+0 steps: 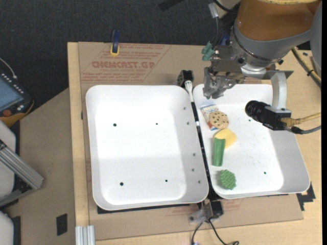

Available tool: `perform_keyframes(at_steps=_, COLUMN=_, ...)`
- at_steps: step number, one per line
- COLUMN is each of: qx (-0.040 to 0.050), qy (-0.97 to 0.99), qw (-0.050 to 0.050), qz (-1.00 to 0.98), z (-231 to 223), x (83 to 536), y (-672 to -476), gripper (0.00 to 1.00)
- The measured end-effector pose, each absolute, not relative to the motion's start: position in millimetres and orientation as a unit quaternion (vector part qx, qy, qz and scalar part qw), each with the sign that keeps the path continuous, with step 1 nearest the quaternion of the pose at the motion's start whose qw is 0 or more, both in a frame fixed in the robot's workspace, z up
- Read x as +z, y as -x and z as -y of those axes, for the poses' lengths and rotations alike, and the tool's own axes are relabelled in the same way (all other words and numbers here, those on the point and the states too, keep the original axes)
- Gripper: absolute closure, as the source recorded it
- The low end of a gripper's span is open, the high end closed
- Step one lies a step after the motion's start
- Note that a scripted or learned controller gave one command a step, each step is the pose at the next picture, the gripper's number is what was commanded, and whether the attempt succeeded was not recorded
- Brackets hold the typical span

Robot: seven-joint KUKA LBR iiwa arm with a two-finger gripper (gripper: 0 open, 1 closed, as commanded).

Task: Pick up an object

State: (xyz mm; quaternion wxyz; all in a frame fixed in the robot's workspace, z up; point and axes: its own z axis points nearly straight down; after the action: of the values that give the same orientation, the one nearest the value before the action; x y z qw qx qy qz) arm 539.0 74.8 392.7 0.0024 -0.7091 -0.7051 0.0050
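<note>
One big arm point(276, 19) reaches over two white bins. The left bin point(138, 188) and right bin point(286, 157) touch. I cannot tell how the pincer point(214, 88) stands. Below it lie four things: one cookie packet point(215, 116), one yellow piece point(227, 137), one green stick point(218, 152), one green ball point(227, 179).

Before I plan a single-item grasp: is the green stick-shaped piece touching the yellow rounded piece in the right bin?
Touching. In the camera view, the green stick overlaps the yellow piece's left edge with no gap.
</note>
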Motion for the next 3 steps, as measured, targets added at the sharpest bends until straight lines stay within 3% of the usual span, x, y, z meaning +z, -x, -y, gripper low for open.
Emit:
perform_keyframes(at_steps=1, qx=-0.0021, qy=0.706, qw=-0.001, qz=0.708, z=-108, x=437, y=-524.7, gripper=1.00)
perform_keyframes(at_steps=2, qx=0.0011, qy=0.708, qw=0.001, qz=0.706, z=-88, x=439, y=-477.1, gripper=1.00)
perform_keyframes(at_steps=3, qx=-0.0005, qy=0.707, qw=-0.001, qz=0.707, z=-90, x=450, y=-479.9, gripper=1.00)
